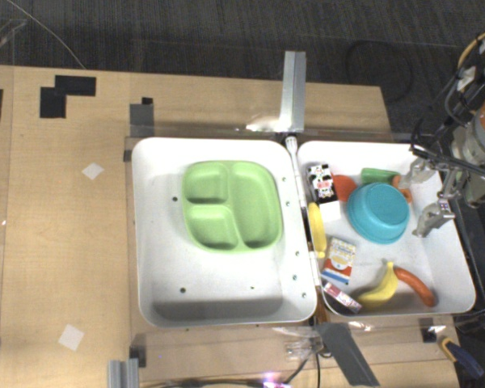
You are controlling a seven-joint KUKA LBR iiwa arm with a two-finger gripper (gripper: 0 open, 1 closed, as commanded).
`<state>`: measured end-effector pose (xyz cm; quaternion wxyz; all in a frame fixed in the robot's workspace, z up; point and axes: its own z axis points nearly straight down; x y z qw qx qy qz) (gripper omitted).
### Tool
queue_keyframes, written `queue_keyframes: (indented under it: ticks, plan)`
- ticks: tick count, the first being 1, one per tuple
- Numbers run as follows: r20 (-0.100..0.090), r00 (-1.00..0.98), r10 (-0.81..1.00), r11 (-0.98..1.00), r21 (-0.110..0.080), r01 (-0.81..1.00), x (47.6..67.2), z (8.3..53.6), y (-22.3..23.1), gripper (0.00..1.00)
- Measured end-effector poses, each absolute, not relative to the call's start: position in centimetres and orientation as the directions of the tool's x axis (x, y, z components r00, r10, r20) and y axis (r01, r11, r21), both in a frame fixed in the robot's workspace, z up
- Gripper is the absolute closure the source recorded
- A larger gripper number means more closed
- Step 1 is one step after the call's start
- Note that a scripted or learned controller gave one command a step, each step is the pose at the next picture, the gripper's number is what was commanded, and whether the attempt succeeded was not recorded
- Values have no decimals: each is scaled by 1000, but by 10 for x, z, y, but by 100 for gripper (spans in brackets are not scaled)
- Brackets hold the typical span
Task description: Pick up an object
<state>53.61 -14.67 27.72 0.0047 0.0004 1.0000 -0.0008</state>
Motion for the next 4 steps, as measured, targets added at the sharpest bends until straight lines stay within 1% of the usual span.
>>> queue_keyframes:
  ticks: [1,2,3,4]
  plan:
    - [1,-997,83,997,1,83,522,168,-174,0]
    - [-26,-992,-127,992,-13,-127,496,100,-165,0]
    - [-33,-947,-320,947,-25,-320,510,100,-137,0]
    - [15,-999,40,999,3,40,667,88,-127,0]
